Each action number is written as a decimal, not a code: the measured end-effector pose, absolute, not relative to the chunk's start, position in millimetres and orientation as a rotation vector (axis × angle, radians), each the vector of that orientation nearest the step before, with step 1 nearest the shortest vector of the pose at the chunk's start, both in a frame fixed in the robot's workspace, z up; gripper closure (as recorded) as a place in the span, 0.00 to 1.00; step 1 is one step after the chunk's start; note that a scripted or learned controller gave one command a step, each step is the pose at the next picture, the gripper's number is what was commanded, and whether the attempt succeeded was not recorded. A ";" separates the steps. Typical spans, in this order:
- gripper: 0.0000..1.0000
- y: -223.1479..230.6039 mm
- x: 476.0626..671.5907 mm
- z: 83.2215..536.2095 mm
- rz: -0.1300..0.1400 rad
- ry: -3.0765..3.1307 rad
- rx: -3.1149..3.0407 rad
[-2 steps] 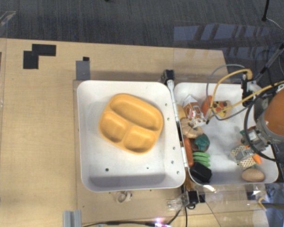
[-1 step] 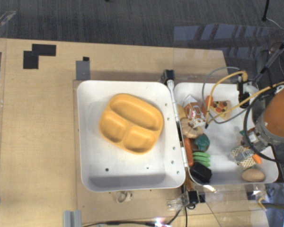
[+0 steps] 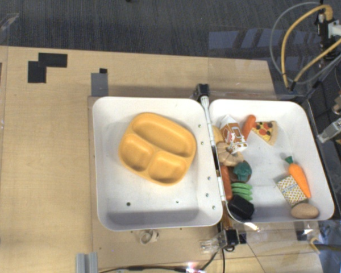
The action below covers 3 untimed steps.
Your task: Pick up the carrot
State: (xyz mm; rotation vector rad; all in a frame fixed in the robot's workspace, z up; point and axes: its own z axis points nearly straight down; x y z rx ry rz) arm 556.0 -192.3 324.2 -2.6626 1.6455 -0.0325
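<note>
One carrot lies right bin, near-right, touching patterned block; likely light, rigid, smooth toy. Grip mid-body across width. Finger state: cannot tell.

Tray in left bin; carrot in right bin (near its right wall).

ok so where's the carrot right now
In the camera view the carrot lies in the right bin, near that bin's right wall, with its green top pointing up-left. Its orange tip rests beside the patterned box, just above the brown potato-like piece.
</note>
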 end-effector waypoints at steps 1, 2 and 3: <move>0.00 -194.7 595.8 125.0 0.013 1.586 -2.705; 0.00 -178.0 546.4 89.2 -0.017 1.358 -2.826; 0.00 -197.8 575.2 88.2 -0.015 1.155 -2.916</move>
